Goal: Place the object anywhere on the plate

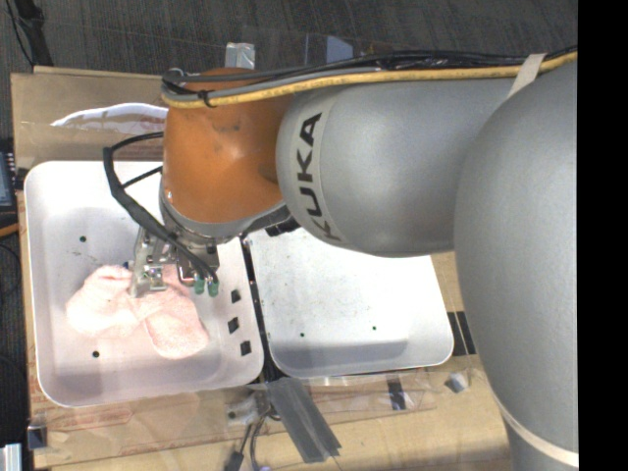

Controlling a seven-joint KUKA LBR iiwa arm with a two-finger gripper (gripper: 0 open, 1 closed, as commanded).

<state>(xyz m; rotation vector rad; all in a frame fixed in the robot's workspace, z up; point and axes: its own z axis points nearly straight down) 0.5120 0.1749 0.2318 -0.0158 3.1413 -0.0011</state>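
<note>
Metal claw [177,275], green-tipped, hangs under the orange wrist band [211,165] over the left bin [49,361], at about 9 o'clock of the frame centre. Cannot tell whether the claw is clenched or released; nothing is seen grasped. Directly below and to 8 o'clock of the claw lies a pale pink, soft, crumpled object [132,312], resting on the left bin's floor, apparently touched or nearly touched by the claw tips. Right bin [353,302] sits at 3 o'clock of the claw, w/ the grey arm [412,145] passing above it. No plate can be made out. Judged progress: early, approx. at the pick stage; object not lifted, transfer and placing left to do. Both bins rest on the desk [59,96].
</note>
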